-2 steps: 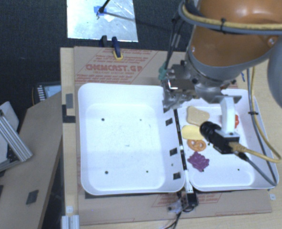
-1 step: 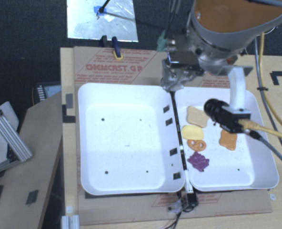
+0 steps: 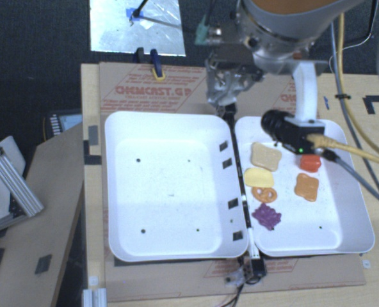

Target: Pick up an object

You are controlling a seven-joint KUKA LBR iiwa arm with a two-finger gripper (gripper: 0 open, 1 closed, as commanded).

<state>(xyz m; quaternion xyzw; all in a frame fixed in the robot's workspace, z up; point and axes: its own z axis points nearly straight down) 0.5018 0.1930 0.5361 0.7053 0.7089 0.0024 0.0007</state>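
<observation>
The right bin (image 3: 349,235) holds several small toy foods. A tan bread slice (image 3: 266,156) lies near its far left, with a yellow piece (image 3: 258,177) just in front of it. An orange pretzel (image 3: 264,194) and a purple grape bunch (image 3: 267,217) sit closer to the front. To the right are a red piece (image 3: 310,163) and an orange waffle-like piece (image 3: 306,187). My gripper (image 3: 226,100) hangs over the far end of the divider between the bins, apart from every item, with nothing seen in it.
The left bin (image 3: 122,248) sits beside the right one on a cardboard sheet (image 3: 145,89). A shiny foil sheet (image 3: 137,16) lies at the back left. A yellow cable (image 3: 359,151) trails over the right bin's far right corner.
</observation>
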